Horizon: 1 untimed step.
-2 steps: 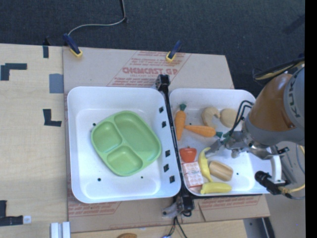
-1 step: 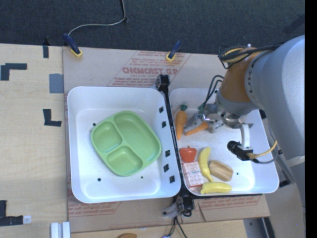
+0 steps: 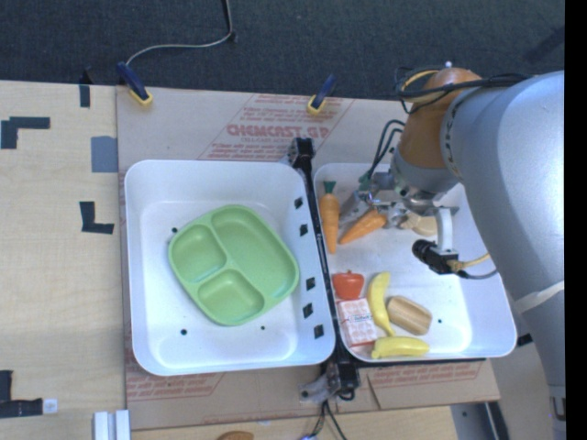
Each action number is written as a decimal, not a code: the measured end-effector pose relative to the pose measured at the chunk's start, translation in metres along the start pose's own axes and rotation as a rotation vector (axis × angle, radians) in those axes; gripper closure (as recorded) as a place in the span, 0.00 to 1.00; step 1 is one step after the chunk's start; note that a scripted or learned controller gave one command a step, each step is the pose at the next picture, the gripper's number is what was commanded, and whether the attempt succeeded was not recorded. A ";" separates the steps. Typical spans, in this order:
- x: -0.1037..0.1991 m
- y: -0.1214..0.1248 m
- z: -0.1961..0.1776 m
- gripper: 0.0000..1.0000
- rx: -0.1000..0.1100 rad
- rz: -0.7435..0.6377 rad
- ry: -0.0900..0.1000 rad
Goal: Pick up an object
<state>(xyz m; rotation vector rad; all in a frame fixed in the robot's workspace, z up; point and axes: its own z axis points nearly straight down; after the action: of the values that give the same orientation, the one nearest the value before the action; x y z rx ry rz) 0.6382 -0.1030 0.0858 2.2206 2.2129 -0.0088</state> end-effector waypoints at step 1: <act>0.002 0.001 -0.010 1.00 -0.001 -0.003 0.001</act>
<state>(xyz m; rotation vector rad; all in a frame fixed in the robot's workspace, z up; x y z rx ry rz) 0.6390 -0.1007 0.0958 2.2175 2.2163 -0.0062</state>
